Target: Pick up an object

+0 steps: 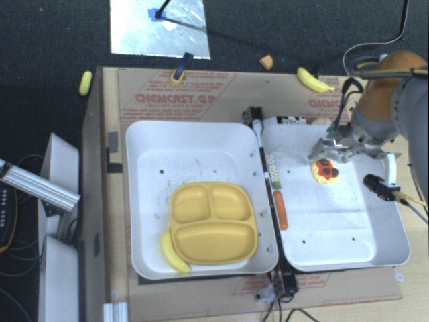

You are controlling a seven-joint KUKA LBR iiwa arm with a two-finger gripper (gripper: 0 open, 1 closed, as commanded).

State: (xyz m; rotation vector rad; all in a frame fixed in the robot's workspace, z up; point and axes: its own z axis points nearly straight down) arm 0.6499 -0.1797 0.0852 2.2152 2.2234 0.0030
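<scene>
A single camera is fixed high above the bench [201,89] and looks down at a slant, so the far edge and a strip of dark floor [53,25] lie along the top. It stands back far enough to take in both white bins, the left bin [144,153] and the right bin [348,240], side by side. The arm [395,92] comes in from the right side.

Red lettering "CHEMCAST GP" is printed on the brown board [175,94] under the bins; smaller print there is illegible.
</scene>
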